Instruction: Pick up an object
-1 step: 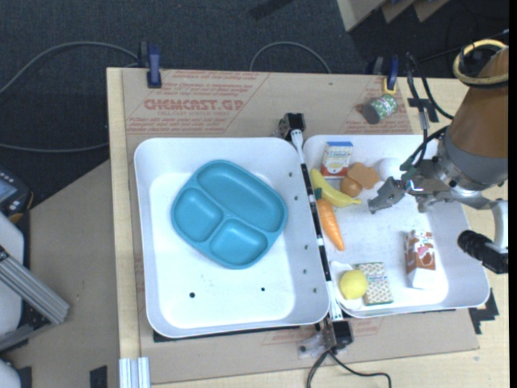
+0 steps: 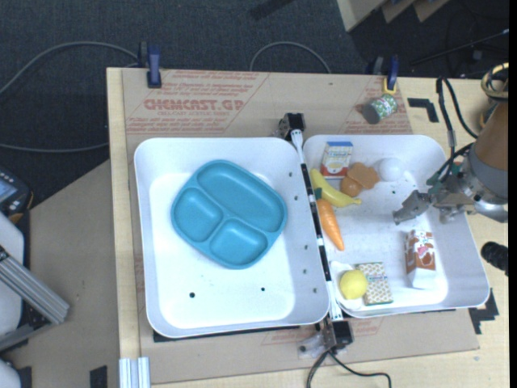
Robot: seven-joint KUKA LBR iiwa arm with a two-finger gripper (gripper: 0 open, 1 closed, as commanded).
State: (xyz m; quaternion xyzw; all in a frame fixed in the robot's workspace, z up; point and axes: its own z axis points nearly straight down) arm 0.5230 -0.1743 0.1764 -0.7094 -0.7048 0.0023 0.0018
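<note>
The right bin (image 2: 452, 293) holds several items: a small milk carton (image 2: 337, 157), a brown bread-like piece (image 2: 359, 178), a white ball (image 2: 391, 169), a banana (image 2: 333, 194), a carrot (image 2: 329, 224), a lemon (image 2: 353, 284), a patterned cracker packet (image 2: 375, 284) and a brown-and-white carton (image 2: 421, 259). My gripper (image 2: 414, 206) hangs over the right part of this bin, just above the brown-and-white carton, fingers spread open with nothing between them.
In the left bin (image 2: 153, 184) lies a blue divided plate (image 2: 229, 213). A small grey-green object (image 2: 380, 108) rests on the bench behind the right bin. Blue clamps (image 2: 153, 64) stand at the bench's back edge.
</note>
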